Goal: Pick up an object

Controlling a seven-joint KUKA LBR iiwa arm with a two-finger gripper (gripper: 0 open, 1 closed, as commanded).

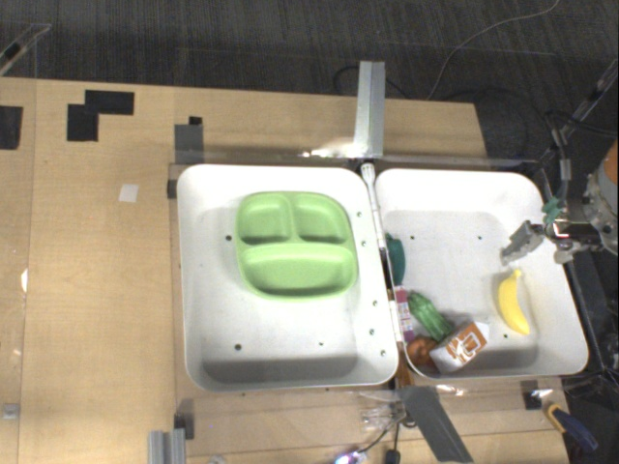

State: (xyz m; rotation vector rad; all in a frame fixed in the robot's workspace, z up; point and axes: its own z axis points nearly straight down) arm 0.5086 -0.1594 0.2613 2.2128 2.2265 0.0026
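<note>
Fingers' spread: you cannot tell | gripper (527, 241) is hovering above banana (513, 304) | risk: curved peel is slipping sideways against bin wall (571, 298).

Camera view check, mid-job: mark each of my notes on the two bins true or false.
1. The green tray lies in the left bin. True.
2. The banana sits on the green tray. False: it lies in the right bin, near its right wall.
3. The tool holds the banana. False: it hangs above and just left of it, apart.
4. The other small items cluster in the right bin's lower left corner. True.
</note>
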